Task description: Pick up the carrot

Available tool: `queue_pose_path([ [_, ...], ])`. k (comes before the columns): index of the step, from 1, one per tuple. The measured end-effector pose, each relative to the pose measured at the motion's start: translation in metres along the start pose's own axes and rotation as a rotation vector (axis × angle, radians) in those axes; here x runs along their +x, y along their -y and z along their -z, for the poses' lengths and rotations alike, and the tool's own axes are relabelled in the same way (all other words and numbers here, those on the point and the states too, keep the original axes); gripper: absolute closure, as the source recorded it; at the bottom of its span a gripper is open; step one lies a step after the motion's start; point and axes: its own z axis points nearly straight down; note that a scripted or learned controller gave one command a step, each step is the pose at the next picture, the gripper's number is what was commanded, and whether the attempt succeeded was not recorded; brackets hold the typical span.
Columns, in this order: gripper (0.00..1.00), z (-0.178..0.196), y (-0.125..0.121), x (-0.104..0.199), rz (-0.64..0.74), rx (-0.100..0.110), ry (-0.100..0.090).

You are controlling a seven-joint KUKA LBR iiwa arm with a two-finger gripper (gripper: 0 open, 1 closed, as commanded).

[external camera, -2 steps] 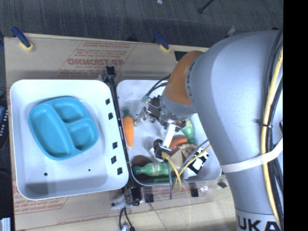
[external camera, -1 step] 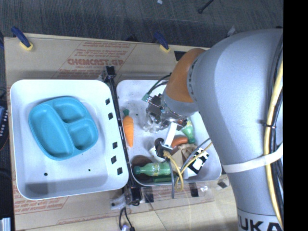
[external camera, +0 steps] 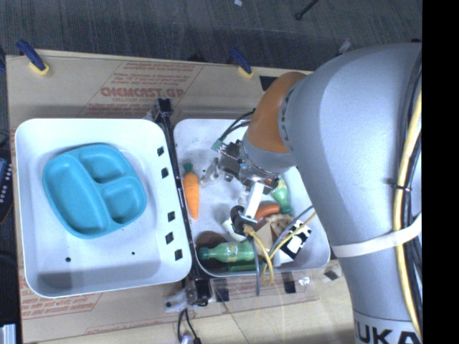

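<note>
The carrot (external camera: 191,194) lies in the right bin (external camera: 188,136), close against its left wall — the wall shared with the neighbouring bin. It is a short, plump orange piece with a small green stub at one end (the end toward the bin's far edge), and its body tapers toward the near edge. It lies flat on the white floor, its long axis running roughly parallel to that left wall, about midway between the far and near edges. Its whole upper surface shows uncovered, and nothing grips it — it rests free, apart from the clutter in the near right corner.
</note>
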Motion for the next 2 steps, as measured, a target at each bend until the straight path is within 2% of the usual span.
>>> queue_pose_path([
  [1,0.0,0.096,-0.051,0.056,0.305,-0.021,0.002],
  [2,0.0,0.016,-0.02,0.006,0.237,-0.007,0.006],
])
